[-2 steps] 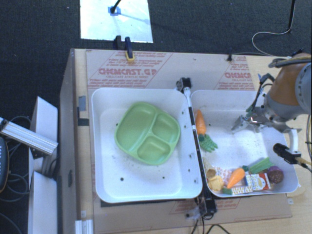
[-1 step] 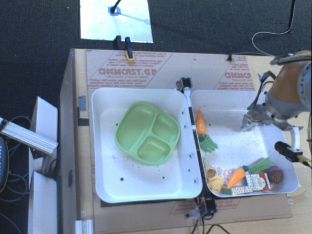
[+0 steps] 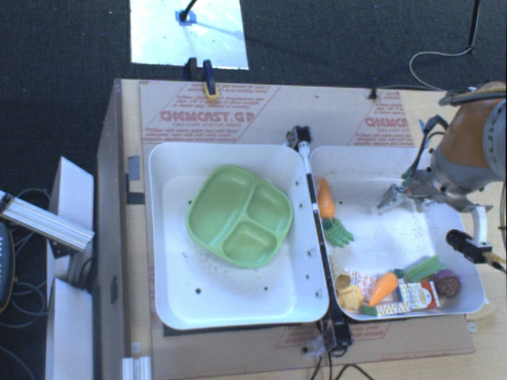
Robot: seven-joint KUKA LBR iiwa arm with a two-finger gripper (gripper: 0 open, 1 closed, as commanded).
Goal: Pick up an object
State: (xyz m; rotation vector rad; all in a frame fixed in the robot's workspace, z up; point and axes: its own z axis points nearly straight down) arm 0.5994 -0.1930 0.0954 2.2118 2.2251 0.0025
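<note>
Nearest the lens, along the near wall of the right bin [image 3: 475,295], lay a clutter of toy food: a yellow piece [image 3: 349,295] at the corner by the divider, a small carrot [image 3: 383,286] tilted beside it, a flat printed packet [image 3: 408,298] under and beyond that, a green stalk [image 3: 422,268] and a dark red round piece [image 3: 447,283] toward the bin's far-right corner. Further up the same bin, hard against the divider rail [image 3: 311,212], sat a second carrot [image 3: 325,199] standing lengthwise w/ a green leafy bit [image 3: 339,232] just below it. My gripper [image 3: 394,196] hung over the bin's upper right part, well apart from both carrots & from the near-wall pile, w/ bare white floor beneath; I held nothing. Whether my jaws were open or closed I couldn't tell, the metal parts were too small and blurred. My arm [image 3: 471,149], grey w/ its orange section, came in over the bin's right wall. Across the divider, the left bin [image 3: 170,291] held a green divided plate [image 3: 240,215], tilted slightly, about mid-bin. Both bins rested on a board w/ red lettering [image 3: 206,117].
</note>
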